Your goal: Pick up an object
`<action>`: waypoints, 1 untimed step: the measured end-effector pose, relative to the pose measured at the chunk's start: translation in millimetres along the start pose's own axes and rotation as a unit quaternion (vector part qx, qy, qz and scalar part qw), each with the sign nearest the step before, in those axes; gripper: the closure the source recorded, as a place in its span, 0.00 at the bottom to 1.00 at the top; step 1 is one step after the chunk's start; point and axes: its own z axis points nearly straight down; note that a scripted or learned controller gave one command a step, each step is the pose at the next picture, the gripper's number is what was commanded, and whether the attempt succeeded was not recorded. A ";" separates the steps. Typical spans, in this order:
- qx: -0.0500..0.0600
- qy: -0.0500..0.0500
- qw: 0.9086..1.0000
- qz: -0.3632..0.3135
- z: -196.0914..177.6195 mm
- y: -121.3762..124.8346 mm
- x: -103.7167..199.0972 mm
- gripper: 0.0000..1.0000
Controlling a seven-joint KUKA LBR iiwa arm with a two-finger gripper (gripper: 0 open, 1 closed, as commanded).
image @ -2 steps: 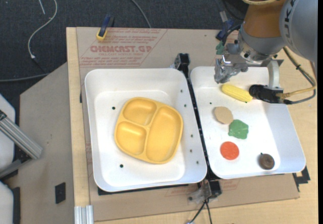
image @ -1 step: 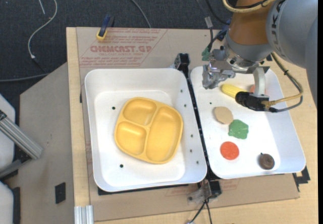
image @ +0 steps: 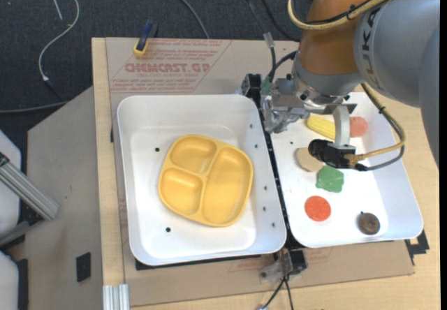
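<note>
The yellow corn cob (image: 316, 123), far-left in the right bin (image: 394, 193), looks light, stiff and rounded, likely slippery, so pinch across its narrow middle; the gripper (image: 278, 120) sits just left, its grip impossible to tell.

Under me, my cardboard-topped bench (image: 167, 68) carries a left bin (image: 140, 135) and a right bin (image: 392, 191), both white, side by side.

I see a brown cardboard sheet (image: 174, 68) with red lettering covering the bench. A small blue and yellow clip (image: 144, 38) lies at its far edge. A thin white cable (image: 41, 61) loops over dark carpet (image: 84, 15), and a metal rail (image: 28, 190) sits left.
</note>
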 end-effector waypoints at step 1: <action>0.001 0.000 1.000 0.000 1.5 -35.9 48.5 1.00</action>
